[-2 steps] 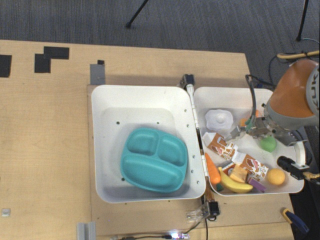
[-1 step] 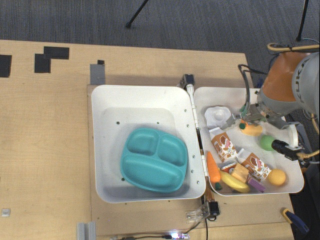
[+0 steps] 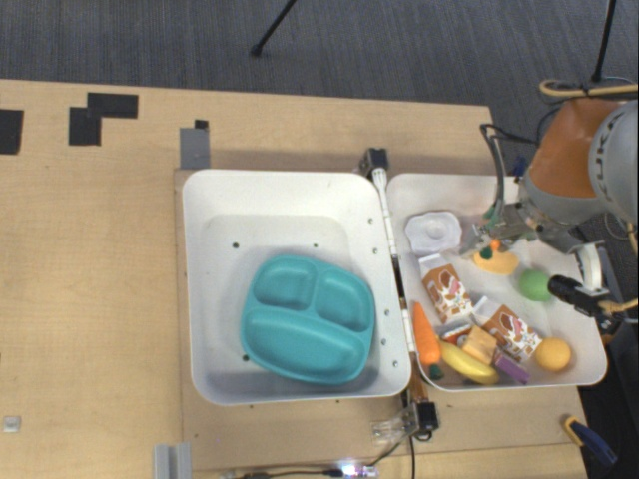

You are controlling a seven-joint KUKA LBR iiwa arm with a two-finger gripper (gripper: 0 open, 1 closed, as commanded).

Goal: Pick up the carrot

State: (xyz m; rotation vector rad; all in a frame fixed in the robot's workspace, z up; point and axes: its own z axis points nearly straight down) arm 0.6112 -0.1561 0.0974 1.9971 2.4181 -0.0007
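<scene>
Carrot [image 3: 426, 335] is lying in the right bin [image 3: 595, 369], tight against that bin's left wall, pointing roughly front to back, thick end toward the front. Banana [image 3: 469, 363] is touching or nearly touching its front end on the right side. A brown snack packet [image 3: 446, 291] is sitting just beside the carrot's upper end. So little free room on the carrot's left (wall) and the front right is crowded; the top of the carrot is lying open from above.

Arm [image 3: 579, 158] is reaching in from the right, hanging over the back right part of the right bin. Gripper [image 3: 496, 236] is sitting near a small yellow toy [image 3: 495, 260] and a white cup [image 3: 432, 232], well apart from the carrot. Cannot tell the claw's state, too small and partly hidden by the wrist.

Other stuff in the right bin: green ball [image 3: 535, 285], orange [image 3: 554, 354], second brown packet [image 3: 513, 331], purple piece [image 3: 510, 369], all packed toward the front right.

Left bin [image 3: 215, 208] is holding a teal divided plate [image 3: 308, 317] toward its front; bare white floor is showing around the plate at the back and left.
</scene>
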